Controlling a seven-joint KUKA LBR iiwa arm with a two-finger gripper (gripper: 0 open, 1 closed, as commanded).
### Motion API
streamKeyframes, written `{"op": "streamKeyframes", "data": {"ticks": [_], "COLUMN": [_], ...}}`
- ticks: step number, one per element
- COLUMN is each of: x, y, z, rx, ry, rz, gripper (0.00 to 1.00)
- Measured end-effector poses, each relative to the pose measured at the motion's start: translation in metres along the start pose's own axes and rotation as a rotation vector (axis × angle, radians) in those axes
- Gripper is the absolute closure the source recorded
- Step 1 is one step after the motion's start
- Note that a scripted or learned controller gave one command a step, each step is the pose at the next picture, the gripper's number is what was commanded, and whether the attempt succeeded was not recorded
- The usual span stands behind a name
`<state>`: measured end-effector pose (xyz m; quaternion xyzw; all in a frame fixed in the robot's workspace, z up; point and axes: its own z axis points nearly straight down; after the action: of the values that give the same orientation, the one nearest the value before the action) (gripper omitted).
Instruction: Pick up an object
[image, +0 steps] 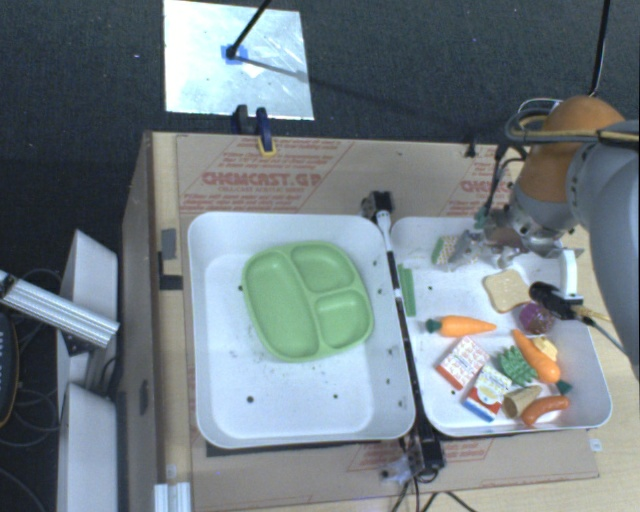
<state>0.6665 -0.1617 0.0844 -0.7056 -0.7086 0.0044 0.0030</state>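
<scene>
The worktop (300, 170) is a cardboard-brown sheet with red printed lettering, standing on dark carpet. Two shallow white bins sit side by side on it. The left bin (230, 400) is the reference landmark. It carries a green divided plate (305, 300), and bare white floor shows around the plate, most of it toward the near rim.

The right bin (600, 400) touches the left bin's right wall. It holds, going away from the left bin: a green stick (407, 288) against the shared wall, a carrot (462, 325), a red-and-white packet (461, 362), a second small packet (488, 388), a slice of bread (507, 290), a purple round item (536, 318), a green leafy piece (518, 366), a second carrot (538, 358) and a sausage (545, 408).

The arm enters beyond the right bin. The end effector (478, 243) is low over the far part of the right bin, next to a small pale-green object (444, 250). Its tip is blurred and partly masked by the wrist; whether it is wide, narrow or gripping anything cannot be determined. The grey arm link (610, 200) is cut off by the frame edge.

Beyond the left bin's far side, a reflective sheet (240, 60) lies on the carpet. Open bin floor remains between the green stick and the carrot.
</scene>
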Motion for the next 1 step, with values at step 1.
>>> {"op": "streamKeyframes", "data": {"ticks": [1], "x": [-0.0100], "y": [0.0006], "z": [-0.0005], "rx": [-0.001], "ry": [0.004], "rz": [0.000], "gripper": [0.00]}}
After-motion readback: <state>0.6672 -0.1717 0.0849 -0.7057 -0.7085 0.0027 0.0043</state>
